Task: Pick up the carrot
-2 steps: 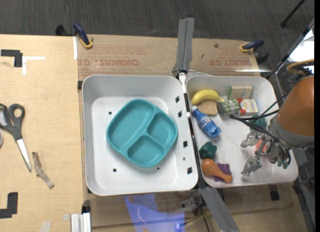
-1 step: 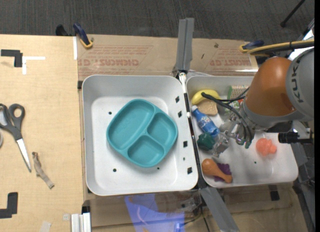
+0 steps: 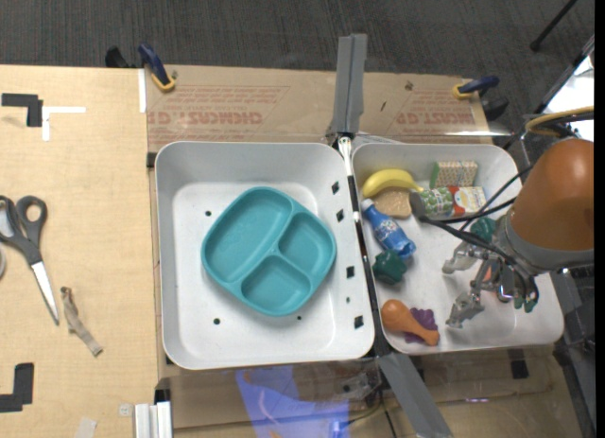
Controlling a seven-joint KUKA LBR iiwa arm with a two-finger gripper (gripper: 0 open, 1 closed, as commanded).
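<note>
1. Pale wooden worktop (image 3: 85, 237) at far left carries grey-handled scissors (image 3: 28, 237), lying flat.
2. Left bin (image 3: 170, 266), smooth white plastic, holds a teal three-compartment plate (image 3: 269, 250) with rounded corners.
3. Right bin (image 3: 539, 327), same material, holds a curved yellow banana (image 3: 390, 181), a blue bottle (image 3: 388, 230), a dark green lumpy item (image 3: 388, 267) and printed packets (image 3: 456, 188).
4. Carrot (image 3: 408, 322): orange, smooth, tapered, lying at the bin's near-left corner; long axis runs left to right, slightly downward, a purple piece (image 3: 423, 318) touching it.
5. Gripper (image 3: 465, 287): metal jaws stand apart, gripping nothing, just right of the carrot.
</note>
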